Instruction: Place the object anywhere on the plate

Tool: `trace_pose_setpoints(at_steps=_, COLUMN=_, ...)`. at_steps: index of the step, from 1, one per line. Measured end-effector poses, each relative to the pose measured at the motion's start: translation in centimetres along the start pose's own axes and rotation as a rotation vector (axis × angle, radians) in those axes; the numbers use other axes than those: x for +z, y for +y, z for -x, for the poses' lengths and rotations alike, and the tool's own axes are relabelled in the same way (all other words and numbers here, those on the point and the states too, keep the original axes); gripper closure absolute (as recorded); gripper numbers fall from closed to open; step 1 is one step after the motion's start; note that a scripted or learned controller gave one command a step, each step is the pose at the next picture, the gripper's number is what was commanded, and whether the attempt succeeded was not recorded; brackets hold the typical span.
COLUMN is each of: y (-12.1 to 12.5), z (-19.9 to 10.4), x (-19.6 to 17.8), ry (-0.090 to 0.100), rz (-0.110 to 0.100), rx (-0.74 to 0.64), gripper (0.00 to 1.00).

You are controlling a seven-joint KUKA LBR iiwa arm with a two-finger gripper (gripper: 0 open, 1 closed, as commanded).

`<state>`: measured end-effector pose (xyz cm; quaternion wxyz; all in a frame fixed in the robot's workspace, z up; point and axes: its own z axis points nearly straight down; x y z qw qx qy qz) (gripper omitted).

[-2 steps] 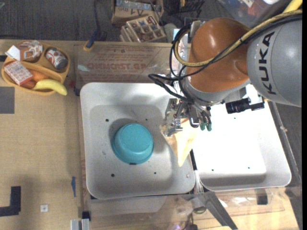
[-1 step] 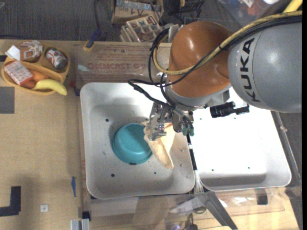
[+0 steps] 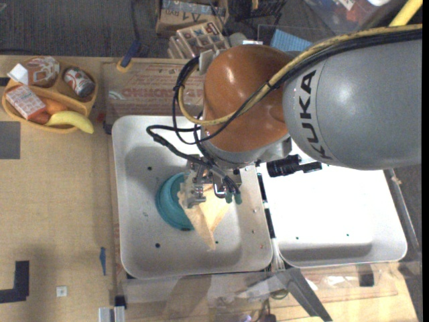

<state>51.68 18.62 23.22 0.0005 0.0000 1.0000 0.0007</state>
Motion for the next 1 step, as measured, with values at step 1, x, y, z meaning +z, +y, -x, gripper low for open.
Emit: trace_pose_setpoints(at_steps=1, y=-0.01, z=0.02, x=-0.04, ry=-0.001, rz=0.000, rx=0.000, gripper=0.00)
